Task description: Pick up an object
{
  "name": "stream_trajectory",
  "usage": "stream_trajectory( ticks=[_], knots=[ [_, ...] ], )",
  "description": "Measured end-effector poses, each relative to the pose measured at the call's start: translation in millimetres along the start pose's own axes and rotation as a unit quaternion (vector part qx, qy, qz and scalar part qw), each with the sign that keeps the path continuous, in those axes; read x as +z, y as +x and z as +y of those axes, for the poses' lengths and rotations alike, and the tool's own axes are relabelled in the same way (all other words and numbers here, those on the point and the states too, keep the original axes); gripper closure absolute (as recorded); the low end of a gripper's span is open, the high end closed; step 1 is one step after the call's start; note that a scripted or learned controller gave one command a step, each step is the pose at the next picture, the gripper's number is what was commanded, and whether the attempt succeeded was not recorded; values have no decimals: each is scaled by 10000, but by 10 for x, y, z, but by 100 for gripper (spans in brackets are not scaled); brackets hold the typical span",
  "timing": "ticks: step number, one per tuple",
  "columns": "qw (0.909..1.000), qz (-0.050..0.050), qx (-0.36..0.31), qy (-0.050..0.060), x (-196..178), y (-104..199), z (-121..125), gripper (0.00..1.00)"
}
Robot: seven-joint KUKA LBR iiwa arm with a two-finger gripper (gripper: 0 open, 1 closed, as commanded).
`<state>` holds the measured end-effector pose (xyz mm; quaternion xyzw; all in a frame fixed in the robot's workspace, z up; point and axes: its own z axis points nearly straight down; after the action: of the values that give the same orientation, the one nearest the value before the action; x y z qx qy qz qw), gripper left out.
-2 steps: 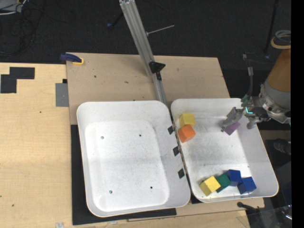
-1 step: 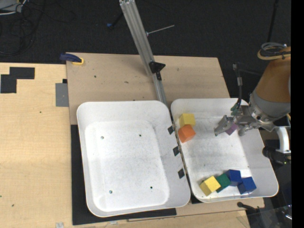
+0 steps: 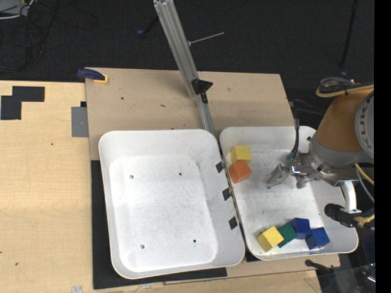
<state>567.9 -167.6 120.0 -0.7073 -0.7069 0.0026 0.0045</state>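
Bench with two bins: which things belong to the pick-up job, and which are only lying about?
Job: gripper; yellow block; orange block; yellow, green and blue blocks; right bin.
Lying about: left bin; metal rail; blue clamp.

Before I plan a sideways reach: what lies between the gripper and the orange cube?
Bare white bin floor, in the camera view; nothing between gripper and orange cube.

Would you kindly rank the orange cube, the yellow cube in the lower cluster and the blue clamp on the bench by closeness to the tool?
1. orange cube, left of the tool, right bin.
2. lower yellow cube, near bin's front edge.
3. blue clamp, far upper-left on the bench.
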Motion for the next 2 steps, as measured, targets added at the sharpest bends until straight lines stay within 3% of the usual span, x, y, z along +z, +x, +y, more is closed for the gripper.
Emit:
stream_trajectory(
  ticks=[1, 2],
  knots=[
    [10000, -9, 11, -42, 290, 6, 9, 0],
    [10000, -5, 45, -42, 184, -3, 7, 100]
  ],
)
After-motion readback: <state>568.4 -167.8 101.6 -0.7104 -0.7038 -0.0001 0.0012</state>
